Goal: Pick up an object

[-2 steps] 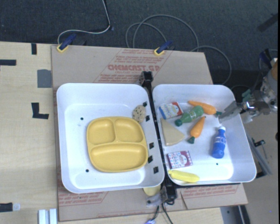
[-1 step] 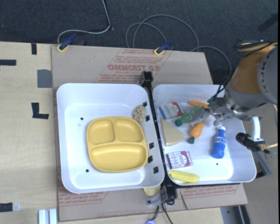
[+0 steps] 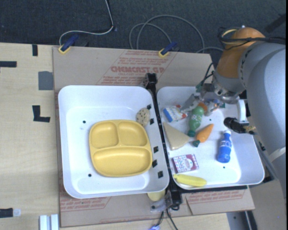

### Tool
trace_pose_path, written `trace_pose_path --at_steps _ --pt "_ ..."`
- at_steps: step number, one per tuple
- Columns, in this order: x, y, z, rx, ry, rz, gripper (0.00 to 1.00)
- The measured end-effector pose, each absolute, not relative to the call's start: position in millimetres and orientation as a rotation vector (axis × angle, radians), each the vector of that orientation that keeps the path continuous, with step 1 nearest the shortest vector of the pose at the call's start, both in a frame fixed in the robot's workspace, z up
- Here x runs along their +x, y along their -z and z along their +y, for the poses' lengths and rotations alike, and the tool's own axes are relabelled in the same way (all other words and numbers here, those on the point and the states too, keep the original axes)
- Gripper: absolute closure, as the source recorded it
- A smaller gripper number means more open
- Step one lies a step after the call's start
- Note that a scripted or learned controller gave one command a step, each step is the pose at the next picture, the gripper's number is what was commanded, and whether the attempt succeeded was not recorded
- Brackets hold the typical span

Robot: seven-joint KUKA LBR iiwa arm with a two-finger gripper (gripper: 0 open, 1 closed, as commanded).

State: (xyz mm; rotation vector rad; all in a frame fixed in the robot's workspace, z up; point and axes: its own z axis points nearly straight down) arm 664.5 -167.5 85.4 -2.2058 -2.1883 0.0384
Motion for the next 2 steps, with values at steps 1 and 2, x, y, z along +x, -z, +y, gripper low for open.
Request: trace_pose_path --at_steps 1,2 --pt "662.4 -92.6 -169.9 -2.211 -0.039 -2.197 1.0" --pt "671.0 -182.8 -109.0 -2.216 0.009 -2.232 1.0"
